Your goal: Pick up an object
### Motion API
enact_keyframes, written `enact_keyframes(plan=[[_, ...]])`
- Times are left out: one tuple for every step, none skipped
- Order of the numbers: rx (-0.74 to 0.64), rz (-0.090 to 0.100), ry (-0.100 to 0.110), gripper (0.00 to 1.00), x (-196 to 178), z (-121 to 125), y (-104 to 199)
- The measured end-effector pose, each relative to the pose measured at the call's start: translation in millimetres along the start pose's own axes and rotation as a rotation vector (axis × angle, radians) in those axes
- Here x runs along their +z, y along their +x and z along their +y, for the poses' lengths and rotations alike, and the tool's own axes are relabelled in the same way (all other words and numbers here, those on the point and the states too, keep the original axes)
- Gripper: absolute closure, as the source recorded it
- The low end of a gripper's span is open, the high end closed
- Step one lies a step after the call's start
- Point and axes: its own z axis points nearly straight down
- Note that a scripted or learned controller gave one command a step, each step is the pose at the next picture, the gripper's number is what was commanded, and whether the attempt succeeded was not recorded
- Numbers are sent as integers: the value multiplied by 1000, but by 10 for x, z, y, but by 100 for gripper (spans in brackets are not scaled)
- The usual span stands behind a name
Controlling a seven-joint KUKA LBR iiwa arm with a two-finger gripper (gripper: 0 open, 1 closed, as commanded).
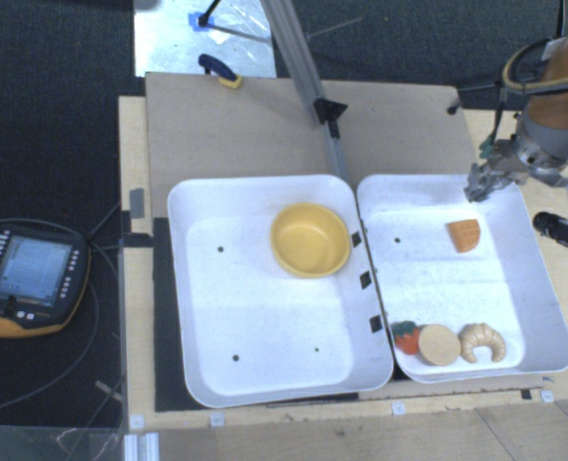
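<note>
As the orange wedge [464,235] sits in the right bin [514,286], toward that bin's far right corner, it lies just below and slightly left of the claw [480,186] in the camera view, the nearest piece to it. The wedge's longer side runs roughly across the bin, its cut face turned to the right wall. The claw hangs over the bin's far rim, near but apart from the wedge, with nothing seen between its tips; how wide it stands cannot be told at this size. A short move toward the bin's near edge would likely bring it over the wedge. Well apart, along the near edge of the same bin, lie a croissant [482,342], a tan disc [438,345] and a red-and-green piece [406,335]. The left bin [226,334] carries a yellow bowl [309,240] near its far right corner.
</note>
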Motion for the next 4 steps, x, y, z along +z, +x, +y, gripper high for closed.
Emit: enact_keyframes(plan=[[0, 0, 0, 100, -536, 14, -3], [-3, 2, 4, 100, -537, -92, 404], [-3, 2, 5, 100, -495, -308, 874], [-4, 3, 6, 100, -432, -426, 1389]])
